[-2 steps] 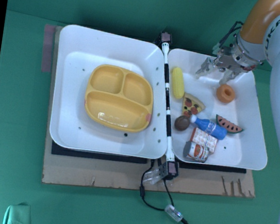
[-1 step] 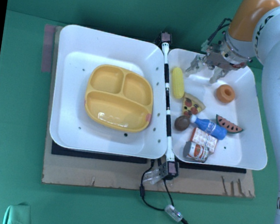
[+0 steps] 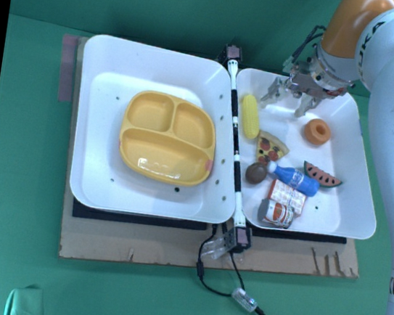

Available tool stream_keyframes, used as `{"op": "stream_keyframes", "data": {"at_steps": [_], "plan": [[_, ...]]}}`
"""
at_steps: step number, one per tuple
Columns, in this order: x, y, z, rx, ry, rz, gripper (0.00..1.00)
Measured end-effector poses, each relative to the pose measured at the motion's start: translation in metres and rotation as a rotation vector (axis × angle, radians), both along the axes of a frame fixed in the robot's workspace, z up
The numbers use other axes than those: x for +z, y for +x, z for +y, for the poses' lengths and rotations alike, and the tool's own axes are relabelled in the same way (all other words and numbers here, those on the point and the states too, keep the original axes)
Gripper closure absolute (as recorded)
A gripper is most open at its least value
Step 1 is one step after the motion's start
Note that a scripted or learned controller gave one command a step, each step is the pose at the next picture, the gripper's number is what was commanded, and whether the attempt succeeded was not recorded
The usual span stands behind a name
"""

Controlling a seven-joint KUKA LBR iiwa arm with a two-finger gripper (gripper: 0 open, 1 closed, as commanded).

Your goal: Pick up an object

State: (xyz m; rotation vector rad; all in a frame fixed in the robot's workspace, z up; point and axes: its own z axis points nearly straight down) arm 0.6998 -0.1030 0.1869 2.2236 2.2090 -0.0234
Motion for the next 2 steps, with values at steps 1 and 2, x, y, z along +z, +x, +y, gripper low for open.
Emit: {"op": "stream_keyframes", "data": {"at_steps": [1, 2], "plan": [[0.0, 0.0, 0.0, 0.0, 0.001, 0.0, 0.0], [0.019, 0.003, 0.003, -0.002, 0.009, -0.01, 1.0]]}}
